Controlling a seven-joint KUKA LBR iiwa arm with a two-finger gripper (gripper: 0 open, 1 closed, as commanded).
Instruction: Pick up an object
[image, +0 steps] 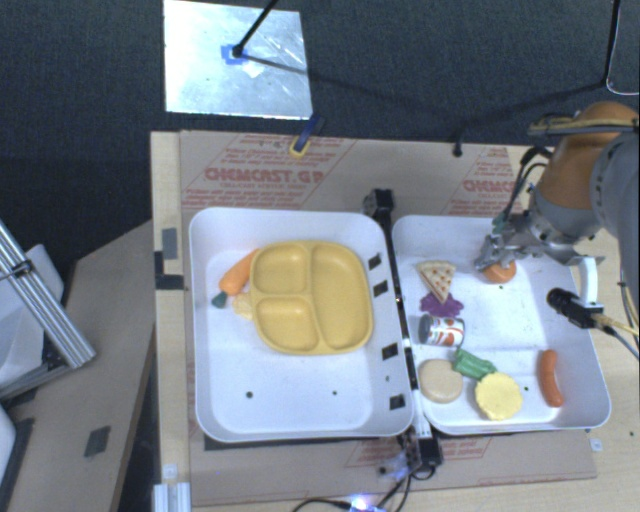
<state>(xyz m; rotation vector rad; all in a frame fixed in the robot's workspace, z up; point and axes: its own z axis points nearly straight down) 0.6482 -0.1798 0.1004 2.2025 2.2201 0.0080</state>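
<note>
One gripper (497, 254) over the right bin's (520, 425) far edge.
It sits on an orange piece (500, 270); finger state cannot be made out.

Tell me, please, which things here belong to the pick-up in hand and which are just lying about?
In play: gripper, orange round piece right beneath it.

Lying about: yellow tray, carrot, waffle wedge, can, sausage, yellow disc.

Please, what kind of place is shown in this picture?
Probably a robotics lab test bench, not a kitchen. Two white bins sit side by side on protective board, the food, such as the carrot, looks like plastic toys, and a robot arm's claw reaches into the right bin.
</note>
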